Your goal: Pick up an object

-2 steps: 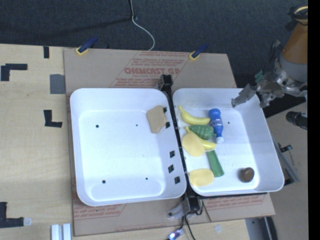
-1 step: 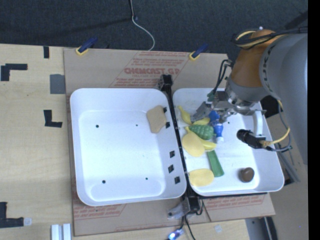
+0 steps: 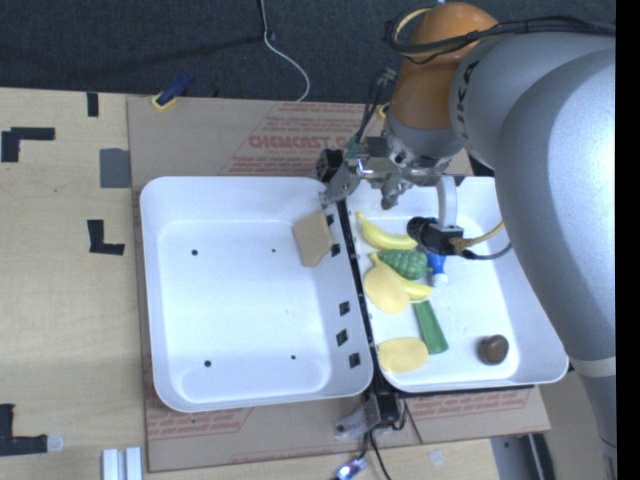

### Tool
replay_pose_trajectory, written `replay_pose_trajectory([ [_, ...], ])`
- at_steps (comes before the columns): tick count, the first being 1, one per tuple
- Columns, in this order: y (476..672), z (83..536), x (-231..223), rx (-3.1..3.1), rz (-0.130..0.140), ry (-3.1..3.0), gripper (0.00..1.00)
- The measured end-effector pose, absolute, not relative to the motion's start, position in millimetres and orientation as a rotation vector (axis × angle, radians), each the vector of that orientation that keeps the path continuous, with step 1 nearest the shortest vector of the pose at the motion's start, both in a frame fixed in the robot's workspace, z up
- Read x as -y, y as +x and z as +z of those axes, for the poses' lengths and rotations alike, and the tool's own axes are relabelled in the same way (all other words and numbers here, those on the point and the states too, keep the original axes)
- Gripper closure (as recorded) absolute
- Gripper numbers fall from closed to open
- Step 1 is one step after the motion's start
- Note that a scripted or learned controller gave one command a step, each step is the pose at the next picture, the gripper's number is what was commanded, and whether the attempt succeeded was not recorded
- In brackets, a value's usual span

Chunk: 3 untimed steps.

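Yellow lump (image 3: 402,354) lies at the right bin's (image 3: 520,368) front; pincer (image 3: 335,196) pinches a tan block (image 3: 314,238) above the divider

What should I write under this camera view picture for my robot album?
Robot arm's gripper hovers over two white bins, a tan block below it, toy food like a banana alongside.

Gripper (image 3: 337,190) above tan block (image 3: 314,239)
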<state>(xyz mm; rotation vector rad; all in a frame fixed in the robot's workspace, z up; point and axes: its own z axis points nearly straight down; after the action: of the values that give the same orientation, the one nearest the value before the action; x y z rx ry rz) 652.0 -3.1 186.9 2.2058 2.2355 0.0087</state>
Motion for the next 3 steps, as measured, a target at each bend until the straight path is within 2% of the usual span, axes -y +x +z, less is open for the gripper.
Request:
replay_pose_trajectory([
  [1, 658.5, 183.8, -74.2, -2.233, 0.001, 2.213, 0.0],
  [2, 630.3, 114.3, -135.2, -2.234, -0.009, 2.219, 0.0],
  [3, 639.2, 116.2, -201.5, -2.232, 0.001, 2.214, 0.0],
])
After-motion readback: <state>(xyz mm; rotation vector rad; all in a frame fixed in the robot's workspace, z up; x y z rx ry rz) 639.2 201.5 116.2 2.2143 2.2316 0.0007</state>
